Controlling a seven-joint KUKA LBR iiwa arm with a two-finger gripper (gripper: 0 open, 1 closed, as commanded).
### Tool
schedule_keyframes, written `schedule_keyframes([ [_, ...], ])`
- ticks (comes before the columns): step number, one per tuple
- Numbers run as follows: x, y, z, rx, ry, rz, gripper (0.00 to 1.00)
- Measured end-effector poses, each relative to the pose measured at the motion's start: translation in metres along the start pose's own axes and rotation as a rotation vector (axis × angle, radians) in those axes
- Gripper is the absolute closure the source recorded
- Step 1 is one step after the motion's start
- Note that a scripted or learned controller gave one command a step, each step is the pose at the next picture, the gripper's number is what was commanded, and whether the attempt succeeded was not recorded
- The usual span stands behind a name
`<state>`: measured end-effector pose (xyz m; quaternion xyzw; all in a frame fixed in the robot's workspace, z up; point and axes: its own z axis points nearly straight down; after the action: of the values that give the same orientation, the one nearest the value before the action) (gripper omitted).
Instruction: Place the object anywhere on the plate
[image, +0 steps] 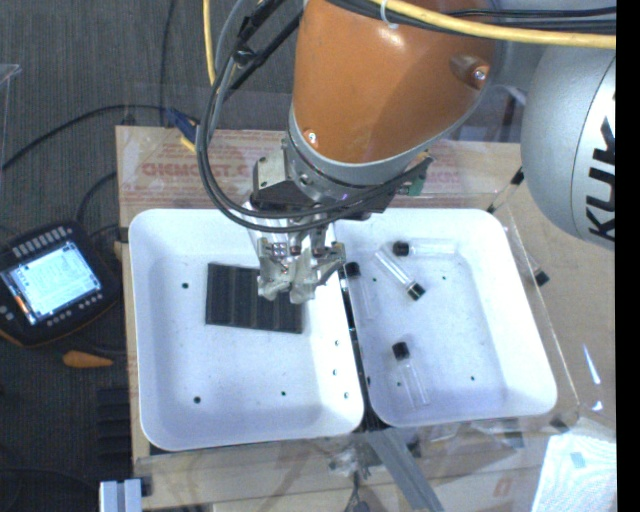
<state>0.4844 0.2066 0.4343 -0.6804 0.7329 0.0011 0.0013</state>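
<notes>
Three clear plastic vials with black caps (400, 270) lie in the right white bin (500, 390): light, stiff, slippery, best gripped mid-body. Gripper (290, 285), finger state indiscernible, hangs above the flat black plate (235, 298).

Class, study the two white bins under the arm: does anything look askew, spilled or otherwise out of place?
Nothing looks spilled or broken. Three clear tubes with black caps lie scattered at different angles in the right bin, not lined up. The dark plate lies flat in the left bin, slightly off-centre, with the claw at its right edge.
</notes>
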Motion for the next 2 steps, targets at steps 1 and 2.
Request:
schedule_keyframes([
  [1, -0.0219, 0.0022, 0.0008, -0.001, -0.001, -0.306, 1.00],
  [2, -0.0277, 0.0029, 0.0087, -0.004, -0.002, -0.713, 1.00],
])
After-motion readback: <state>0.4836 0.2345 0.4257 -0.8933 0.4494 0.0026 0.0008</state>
